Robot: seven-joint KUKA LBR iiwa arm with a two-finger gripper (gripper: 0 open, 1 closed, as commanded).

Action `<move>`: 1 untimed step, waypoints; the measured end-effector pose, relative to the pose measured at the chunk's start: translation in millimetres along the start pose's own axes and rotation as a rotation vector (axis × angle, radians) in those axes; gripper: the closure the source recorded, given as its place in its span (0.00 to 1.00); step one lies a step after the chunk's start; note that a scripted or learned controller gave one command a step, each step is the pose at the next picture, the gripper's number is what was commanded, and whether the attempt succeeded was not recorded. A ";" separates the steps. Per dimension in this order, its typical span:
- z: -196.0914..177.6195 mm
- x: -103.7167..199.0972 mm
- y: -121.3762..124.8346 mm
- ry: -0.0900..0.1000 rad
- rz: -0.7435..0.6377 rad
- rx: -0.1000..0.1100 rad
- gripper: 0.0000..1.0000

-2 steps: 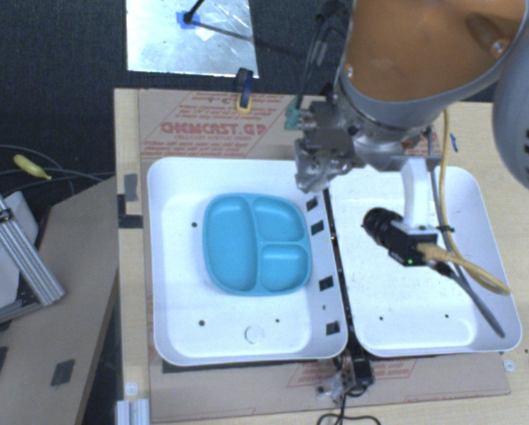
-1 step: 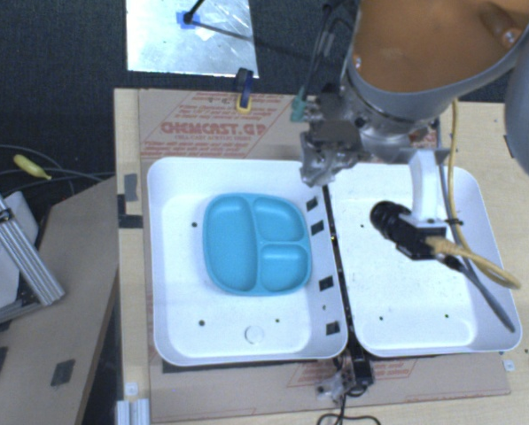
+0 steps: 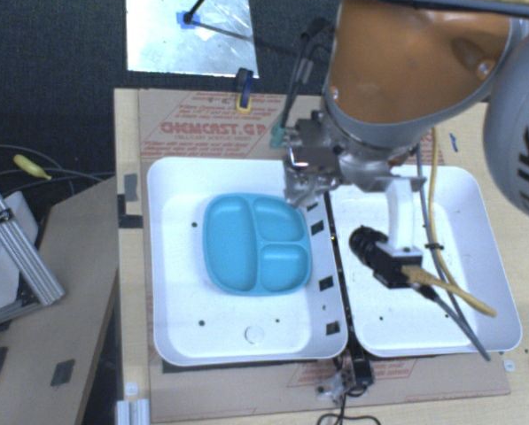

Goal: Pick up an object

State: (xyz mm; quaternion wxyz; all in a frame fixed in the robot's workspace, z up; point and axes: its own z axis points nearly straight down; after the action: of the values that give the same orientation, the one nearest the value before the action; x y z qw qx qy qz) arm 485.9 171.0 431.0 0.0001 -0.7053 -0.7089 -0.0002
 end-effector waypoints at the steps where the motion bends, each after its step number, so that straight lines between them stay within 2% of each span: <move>1: -12.6 -70.1 1.1 -0.001 0.011 -0.005 1.00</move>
State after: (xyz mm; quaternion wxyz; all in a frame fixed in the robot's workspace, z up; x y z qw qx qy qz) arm 487.3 100.9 443.6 -0.0019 -0.7091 -0.7051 -0.0015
